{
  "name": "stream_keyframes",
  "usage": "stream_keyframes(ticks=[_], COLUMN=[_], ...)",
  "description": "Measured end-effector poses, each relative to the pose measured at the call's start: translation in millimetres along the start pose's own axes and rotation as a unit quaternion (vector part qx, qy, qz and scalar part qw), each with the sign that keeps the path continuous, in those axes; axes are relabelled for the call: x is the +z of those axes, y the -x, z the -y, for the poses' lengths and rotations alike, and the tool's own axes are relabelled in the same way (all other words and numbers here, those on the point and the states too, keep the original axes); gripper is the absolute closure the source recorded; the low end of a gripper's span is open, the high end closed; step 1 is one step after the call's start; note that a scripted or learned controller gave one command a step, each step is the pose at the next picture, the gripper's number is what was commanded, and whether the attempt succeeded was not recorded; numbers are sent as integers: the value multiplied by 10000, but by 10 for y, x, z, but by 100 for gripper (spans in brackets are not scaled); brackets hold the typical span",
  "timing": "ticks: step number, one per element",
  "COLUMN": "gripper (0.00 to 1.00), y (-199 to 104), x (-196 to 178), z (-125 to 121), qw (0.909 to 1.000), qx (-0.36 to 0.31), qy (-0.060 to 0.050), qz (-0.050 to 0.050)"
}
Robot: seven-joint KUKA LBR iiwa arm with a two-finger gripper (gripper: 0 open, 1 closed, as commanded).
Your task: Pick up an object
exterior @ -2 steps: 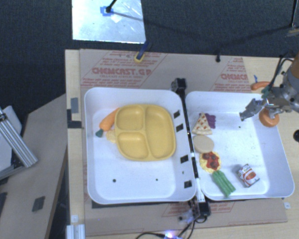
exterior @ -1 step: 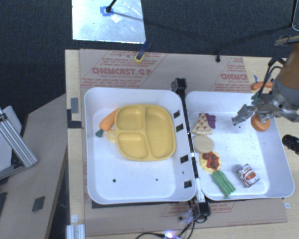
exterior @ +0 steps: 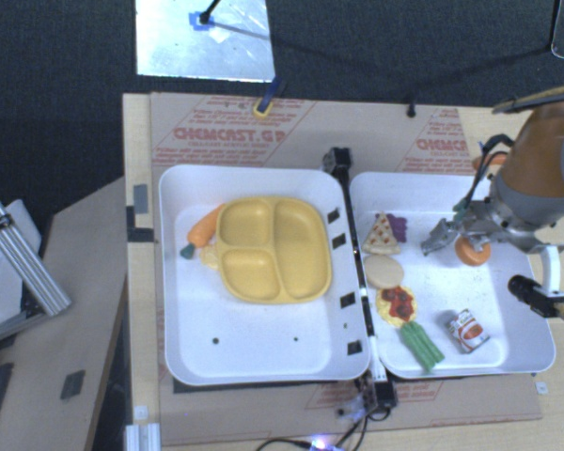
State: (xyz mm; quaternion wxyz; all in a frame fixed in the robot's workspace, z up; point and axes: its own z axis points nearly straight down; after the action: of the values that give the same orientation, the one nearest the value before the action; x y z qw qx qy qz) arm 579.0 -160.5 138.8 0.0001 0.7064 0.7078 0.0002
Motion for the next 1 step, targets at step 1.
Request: stream_keyframes(ticks=[1], gripper=[0], y=[-8], x=[511], z=[-7], qw=[10000], qx=[0], qy=[3], qz=[-1])
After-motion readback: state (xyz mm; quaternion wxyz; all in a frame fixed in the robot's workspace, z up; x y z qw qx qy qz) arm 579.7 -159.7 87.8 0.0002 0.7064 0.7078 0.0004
